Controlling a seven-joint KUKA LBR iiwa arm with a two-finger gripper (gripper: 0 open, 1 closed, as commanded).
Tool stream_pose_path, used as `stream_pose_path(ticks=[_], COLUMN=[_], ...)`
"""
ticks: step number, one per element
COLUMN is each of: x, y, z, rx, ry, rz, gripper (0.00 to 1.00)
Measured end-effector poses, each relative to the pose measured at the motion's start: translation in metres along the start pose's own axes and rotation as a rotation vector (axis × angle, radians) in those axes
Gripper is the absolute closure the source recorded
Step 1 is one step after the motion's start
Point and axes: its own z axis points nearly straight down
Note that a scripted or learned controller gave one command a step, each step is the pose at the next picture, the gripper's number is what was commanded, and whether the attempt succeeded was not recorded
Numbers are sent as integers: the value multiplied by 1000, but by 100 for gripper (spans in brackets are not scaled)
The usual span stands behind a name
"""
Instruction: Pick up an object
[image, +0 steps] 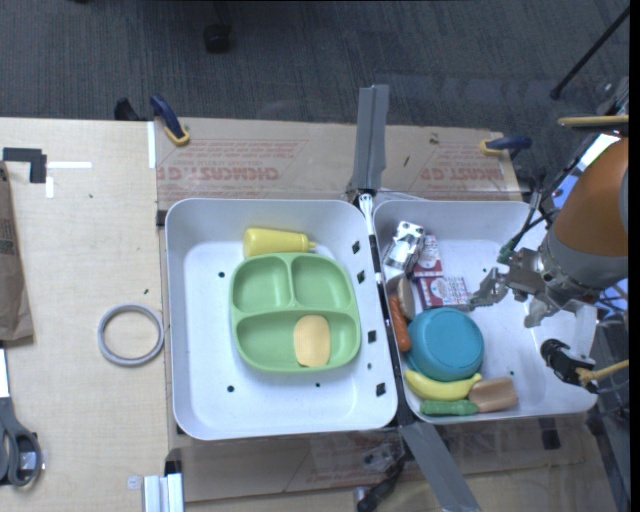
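Lying in the right bin (560, 395), the blue bowl (445, 342) is the nearest thing I could take: it sits upside down, with the banana (441, 384) touching its near edge, a green pod (448, 407) and a tan block (493, 393) just beyond that, and an orange carrot (399, 325) along the divider on its far side from me. My gripper (508, 290) hangs over bare bin floor to the right of the bowl and slightly above it in the view, fingers spread and holding nothing. From me the bowl lies to the left and a little toward the bench's near edge. I judge the banana's long axis runs roughly left to right, so a grasp across it would suit better than the bowl's broad dome.
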Motion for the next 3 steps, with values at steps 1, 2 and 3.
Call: stream_pose_path(ticks=[1, 2, 3], x=[8, 9, 71], y=[-34, -24, 73], z=[35, 20, -1], rx=[-35, -5, -4], ry=[5, 0, -2], rz=[17, 191, -91], gripper=[0, 0, 0])
